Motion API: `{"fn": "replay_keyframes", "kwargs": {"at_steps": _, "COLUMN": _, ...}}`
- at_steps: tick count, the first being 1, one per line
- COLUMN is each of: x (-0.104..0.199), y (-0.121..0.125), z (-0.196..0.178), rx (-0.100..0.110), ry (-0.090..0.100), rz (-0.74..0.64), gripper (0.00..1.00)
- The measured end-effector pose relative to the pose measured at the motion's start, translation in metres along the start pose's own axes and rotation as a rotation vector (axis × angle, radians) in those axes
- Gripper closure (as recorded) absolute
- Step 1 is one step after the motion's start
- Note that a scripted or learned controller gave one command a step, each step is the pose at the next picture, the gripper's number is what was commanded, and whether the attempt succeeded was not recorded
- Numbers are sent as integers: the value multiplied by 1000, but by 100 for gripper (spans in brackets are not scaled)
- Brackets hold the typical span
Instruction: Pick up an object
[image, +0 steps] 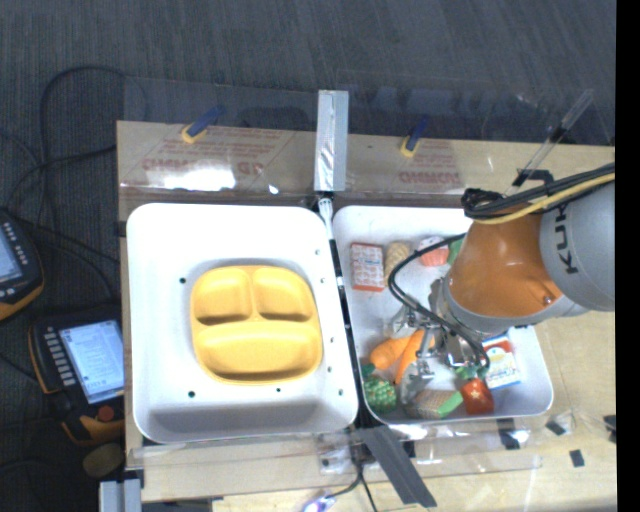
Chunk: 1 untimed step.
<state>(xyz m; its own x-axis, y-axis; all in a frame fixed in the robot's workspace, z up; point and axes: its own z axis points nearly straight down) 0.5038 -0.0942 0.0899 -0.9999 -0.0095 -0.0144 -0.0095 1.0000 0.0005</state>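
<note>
My gripper (424, 358) is down in the right bin (540, 400), among a heap of toy food. An orange carrot-like piece (392, 353) lies right against its left side. A green piece (377, 391) and a beige piece (430, 404) lie just below it, and a red piece (477, 396) sits to its lower right. The orange band of the arm (500, 270) covers much of the bin's upper right. The metal parts of the gripper blend into the clutter.
A small printed box (367, 266) lies at the right bin's upper left, and a white and blue carton (503, 365) sits near its right wall. The left bin (160, 240) holds a yellow divided tray (257, 322). Cables (520, 200) run over the arm.
</note>
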Motion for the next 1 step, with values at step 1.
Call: {"fn": "replay_keyframes", "kwargs": {"at_steps": 1, "x": 6, "y": 1, "z": 0, "rx": 2, "ry": -3, "rz": 198, "gripper": 0}}
